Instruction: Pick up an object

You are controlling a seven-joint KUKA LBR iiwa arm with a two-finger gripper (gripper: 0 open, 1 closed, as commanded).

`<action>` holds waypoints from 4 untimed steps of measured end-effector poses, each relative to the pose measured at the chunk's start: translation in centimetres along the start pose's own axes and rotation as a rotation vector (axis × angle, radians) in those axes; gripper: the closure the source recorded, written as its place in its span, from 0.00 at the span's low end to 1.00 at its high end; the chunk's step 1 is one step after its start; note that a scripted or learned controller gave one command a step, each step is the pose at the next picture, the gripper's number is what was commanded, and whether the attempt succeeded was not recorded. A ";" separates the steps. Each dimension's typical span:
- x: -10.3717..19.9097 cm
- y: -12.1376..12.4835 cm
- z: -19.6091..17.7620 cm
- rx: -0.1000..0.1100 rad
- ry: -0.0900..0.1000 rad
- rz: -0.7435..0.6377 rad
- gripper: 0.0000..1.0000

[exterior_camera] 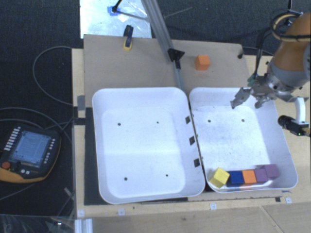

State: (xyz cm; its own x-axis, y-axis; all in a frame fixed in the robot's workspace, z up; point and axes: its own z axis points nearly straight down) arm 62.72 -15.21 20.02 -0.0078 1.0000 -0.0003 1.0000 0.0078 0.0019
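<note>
Along the near wall of the right bin (277,135), five small blocks sit in a row, touching: a yellow block (219,177) tilted at the left end, then a blue block (236,178), an orange block (249,176), a pale purple block (261,174) and a darker purple block (271,171) in the corner. Their lower faces are partly hidden by the bin's rim. Above the far right part of this bin hangs the pincer (249,98), its two fingers spread apart with nothing between them, well apart from the blocks. The arm (291,52) (grey with an orange band) enters from the right and is cut off by the frame edge. The left bin (97,130) lies just beside the right one. On the worktop (146,62) beyond the bins rests a lone orange cube (202,62), near a slanting metal pole (160,28) whose top is cut off. A small blue and yellow item (128,37) at the far edge is hard to make out. A handheld control pad (29,152) lies off to the left, on the dark floor
</note>
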 end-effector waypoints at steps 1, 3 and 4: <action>1.7 -7.0 10.8 0.011 0.003 0.008 0.00; 5.6 -6.7 -4.2 -0.001 0.003 -0.004 0.00; 3.5 -3.2 -12.3 -0.011 -0.004 0.000 0.00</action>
State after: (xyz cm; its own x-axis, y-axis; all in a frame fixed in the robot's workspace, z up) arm 59.44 -11.76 32.33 -0.0080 1.0000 -0.0039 0.9999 0.0080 0.0130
